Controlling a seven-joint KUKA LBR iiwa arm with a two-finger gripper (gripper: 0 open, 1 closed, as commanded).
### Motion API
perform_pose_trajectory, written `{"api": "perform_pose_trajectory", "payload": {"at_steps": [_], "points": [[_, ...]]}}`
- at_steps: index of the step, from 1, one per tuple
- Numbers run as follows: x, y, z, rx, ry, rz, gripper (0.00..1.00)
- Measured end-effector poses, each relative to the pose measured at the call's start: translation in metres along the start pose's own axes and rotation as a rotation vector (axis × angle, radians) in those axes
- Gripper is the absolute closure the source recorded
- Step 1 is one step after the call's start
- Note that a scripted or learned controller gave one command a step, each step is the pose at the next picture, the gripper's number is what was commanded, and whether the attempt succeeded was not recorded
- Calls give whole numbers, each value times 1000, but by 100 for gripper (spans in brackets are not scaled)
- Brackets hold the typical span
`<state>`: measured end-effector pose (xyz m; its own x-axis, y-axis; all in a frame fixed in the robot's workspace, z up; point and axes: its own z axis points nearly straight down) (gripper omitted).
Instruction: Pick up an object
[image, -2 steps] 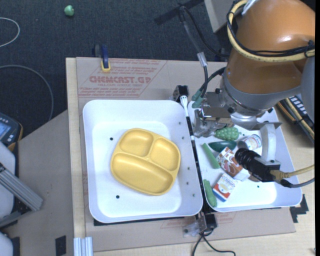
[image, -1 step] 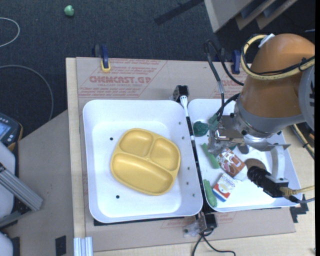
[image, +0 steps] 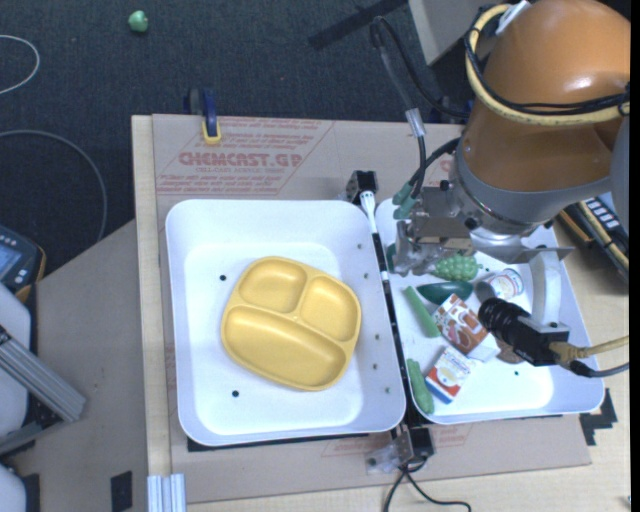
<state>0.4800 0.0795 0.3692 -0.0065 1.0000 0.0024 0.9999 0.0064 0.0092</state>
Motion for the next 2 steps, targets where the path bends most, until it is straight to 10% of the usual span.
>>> {"api": "perform_pose_trajectory", "payload": {"at_steps": [2], "points": [[47,1,-48,5,-2,3,100]]}}
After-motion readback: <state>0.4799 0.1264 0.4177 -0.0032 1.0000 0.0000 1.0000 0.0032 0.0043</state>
